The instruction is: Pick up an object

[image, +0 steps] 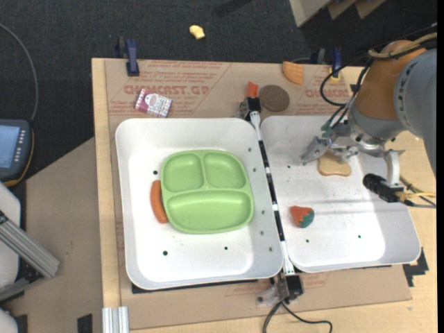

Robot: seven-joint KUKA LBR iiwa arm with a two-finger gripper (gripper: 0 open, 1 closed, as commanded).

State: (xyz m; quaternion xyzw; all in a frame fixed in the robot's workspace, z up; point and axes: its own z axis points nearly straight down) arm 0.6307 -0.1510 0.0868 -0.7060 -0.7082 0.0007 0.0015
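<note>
Tan bread-shaped piece in right bin; gripper touching its upper edge, fingers spread, nothing held

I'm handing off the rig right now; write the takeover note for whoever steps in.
Gripper: low in the right white bin, right at the flat tan bread-shaped piece; finger state unreadable, no grasp confirmed.
Also in that bin: small red-and-teal strawberry-like toy.
Left white bin: green three-compartment plastic plate, with an orange carrot-like stick against its left edge.
Done: arm is down over the tan piece.
Left: grasp and lift an object.
</note>
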